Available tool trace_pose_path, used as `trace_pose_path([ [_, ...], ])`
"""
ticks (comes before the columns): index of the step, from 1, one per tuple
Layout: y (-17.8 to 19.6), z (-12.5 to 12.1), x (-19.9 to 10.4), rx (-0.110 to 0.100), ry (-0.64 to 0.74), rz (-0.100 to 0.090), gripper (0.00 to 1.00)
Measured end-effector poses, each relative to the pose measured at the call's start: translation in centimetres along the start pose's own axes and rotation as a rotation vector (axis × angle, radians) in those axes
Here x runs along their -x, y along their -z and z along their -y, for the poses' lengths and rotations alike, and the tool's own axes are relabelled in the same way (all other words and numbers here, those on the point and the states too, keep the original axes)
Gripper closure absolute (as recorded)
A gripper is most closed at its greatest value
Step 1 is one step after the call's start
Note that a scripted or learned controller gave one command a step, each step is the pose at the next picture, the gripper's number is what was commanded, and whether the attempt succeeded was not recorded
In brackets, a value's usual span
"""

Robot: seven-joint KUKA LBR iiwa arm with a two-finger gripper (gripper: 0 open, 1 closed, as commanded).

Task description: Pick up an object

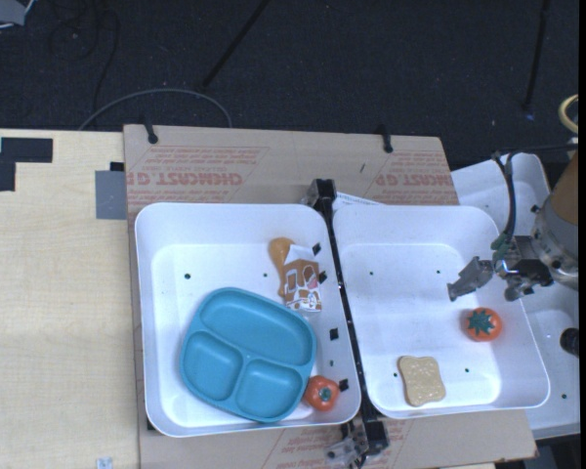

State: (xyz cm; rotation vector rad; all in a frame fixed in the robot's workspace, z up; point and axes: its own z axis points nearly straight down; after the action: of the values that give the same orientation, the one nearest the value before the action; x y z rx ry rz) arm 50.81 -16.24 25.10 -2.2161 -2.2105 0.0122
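My gripper (490, 285) hangs over the right side of the right bin (410, 262), its fingers spread apart and nothing between them. One dark finger (465, 283) points left. Just below the gripper and apart from it, a red toy tomato with a green stalk (481, 324) lies on the bin floor. A tan slice of toy toast (421, 380) rests near the bin's front wall.
The left bin (161, 262) holds a blue divided plate (247, 354), a brown and white giraffe toy (295, 275) and a small orange-red fruit (321, 393) by the front right corner. A black divider (340, 311) runs between the bins.
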Motion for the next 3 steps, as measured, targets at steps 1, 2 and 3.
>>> trace_pose_path([
  [1, 0.6, -0.2, 0.0, 0.012, 0.003, 0.003, 0.0],
  [2, -4.1, -0.6, 0.7, 0.006, 0.002, 0.0, 0.0],
  [3, -10.5, -0.7, 0.8, 0.005, 0.002, 0.0, 0.0],
])
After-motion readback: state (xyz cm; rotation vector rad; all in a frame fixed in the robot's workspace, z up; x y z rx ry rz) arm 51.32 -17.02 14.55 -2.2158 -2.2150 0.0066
